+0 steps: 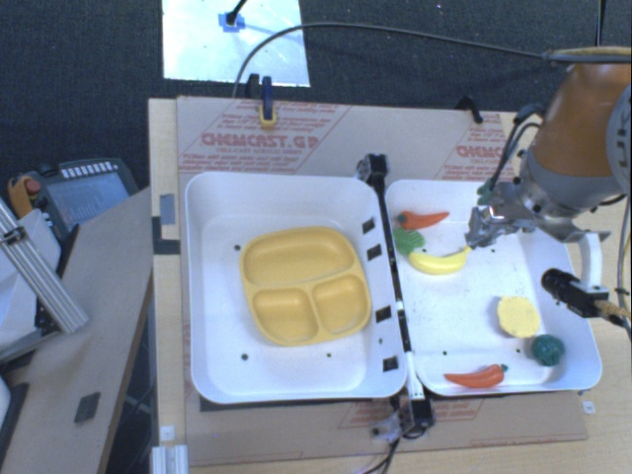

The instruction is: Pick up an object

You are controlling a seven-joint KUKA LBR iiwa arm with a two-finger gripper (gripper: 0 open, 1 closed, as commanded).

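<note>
A pale wooden bench [163,265] carries a printed cardboard sheet [326,136], with two shallow white bins [212,294] side by side.

Arm [583,117] reaching from right, tool [478,233] lowered.

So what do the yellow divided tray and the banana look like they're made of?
Yellow divided tray: likely moulded plastic, matte, one even colour, with rounded compartment walls. Banana: probably a plastic toy, smooth, uniformly bright yellow with no blemishes. Neither can be confirmed from this view.
</note>
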